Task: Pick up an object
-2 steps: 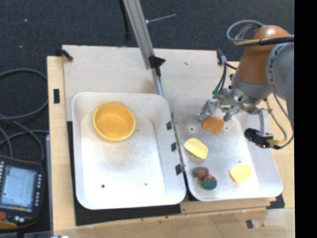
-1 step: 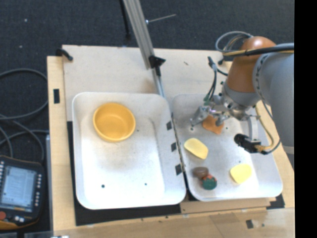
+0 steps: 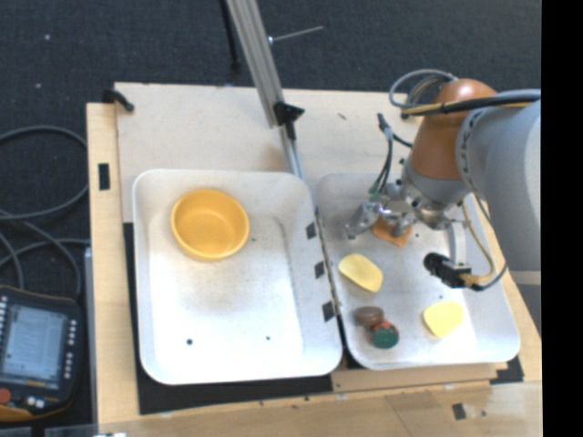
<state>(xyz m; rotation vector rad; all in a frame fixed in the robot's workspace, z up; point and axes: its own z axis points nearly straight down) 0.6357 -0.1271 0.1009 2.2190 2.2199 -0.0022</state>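
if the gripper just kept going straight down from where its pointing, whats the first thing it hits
Most likely the small orange object directly under the gripper in the right bin, though depth is hard to judge from this slanted view.

A bowl (image 3: 210, 224) lies in the left bin (image 3: 155, 353), four small objects (image 3: 361, 272) in the right.

Robotics lab, plywood bench (image 3: 182, 130) on dark carpet (image 3: 109, 25), two white bins (image 3: 228, 353) side by side, aluminium camera mast (image 3: 260, 53), loose cables (image 3: 36, 198) on the floor, teach pendant (image 3: 32, 353) at left, grey arm (image 3: 496, 171).
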